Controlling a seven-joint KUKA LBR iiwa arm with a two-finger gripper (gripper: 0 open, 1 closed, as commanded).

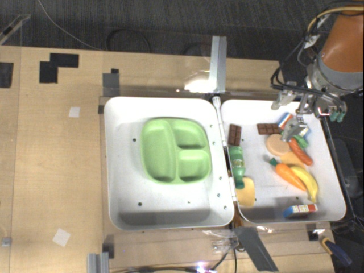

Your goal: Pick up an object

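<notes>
Nearest the camera, along the front wall of the right bin (335,206), lies a small carton (300,210) in blue, white and red; its markings are too small to read. Just behind it a banana (307,182) and an orange carrot (290,175) lie side by side, touching. Against the divider a yellow piece (245,193) sits below a green bottle (236,162), with a brown chocolate bar (234,134) beyond that. Mid-bin, a tan round disc (277,146) is partly covered by a second carrot (300,151) with a green top. A darker brown bar (268,129) lies behind the disc.

The left bin (122,169) holds a green divided plate (175,150), lying flat.

At the far right, the gripper (294,128) hangs over the second carrot's top and a blue-and-white item (285,120) that is largely hidden. Whether the fingers are apart or together cannot be told; metal, cables and objects overlap there. The arm (341,50) is cut off by the top edge.
</notes>
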